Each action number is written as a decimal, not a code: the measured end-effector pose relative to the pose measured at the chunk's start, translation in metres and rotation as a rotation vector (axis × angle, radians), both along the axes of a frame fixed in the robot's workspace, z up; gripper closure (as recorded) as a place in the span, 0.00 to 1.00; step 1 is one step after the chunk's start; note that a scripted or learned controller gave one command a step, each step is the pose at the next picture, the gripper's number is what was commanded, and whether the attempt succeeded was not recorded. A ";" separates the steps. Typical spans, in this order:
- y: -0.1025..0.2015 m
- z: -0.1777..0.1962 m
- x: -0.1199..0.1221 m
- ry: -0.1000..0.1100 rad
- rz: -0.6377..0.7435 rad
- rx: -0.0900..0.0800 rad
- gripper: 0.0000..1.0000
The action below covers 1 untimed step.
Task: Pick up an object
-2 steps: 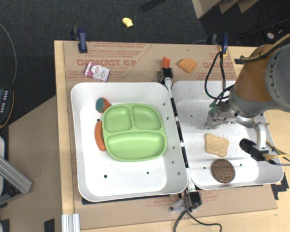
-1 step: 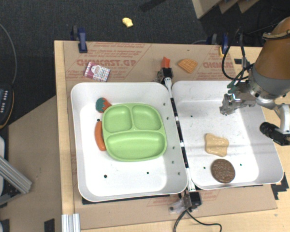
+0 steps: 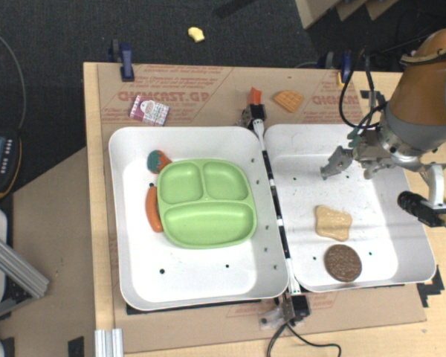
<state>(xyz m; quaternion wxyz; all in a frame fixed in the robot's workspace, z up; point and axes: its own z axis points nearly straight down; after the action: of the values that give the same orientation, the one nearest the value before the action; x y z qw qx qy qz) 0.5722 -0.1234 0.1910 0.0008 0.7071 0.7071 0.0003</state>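
Nothing had been picked up yet. The end effector (image 3: 347,162) hung over the upper part of the right bin (image 3: 297,143) with its fingers spread and nothing between them. Below it, well apart from the fingers, a tan biscuit-shaped toy (image 3: 333,222) and a round brown cookie (image 3: 343,262) lay on the bin floor. In the left bin (image 3: 126,199) sat a green divided plate (image 3: 206,203) with an orange carrot-like piece (image 3: 153,208) beside it. The descent, closing and lift all remained.
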 end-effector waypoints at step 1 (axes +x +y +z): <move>0.017 -0.094 -0.039 0.013 0.000 0.004 0.00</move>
<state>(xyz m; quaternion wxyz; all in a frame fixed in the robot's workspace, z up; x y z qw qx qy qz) 0.5329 -0.1059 0.0967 -0.0053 0.7072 0.7070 -0.0030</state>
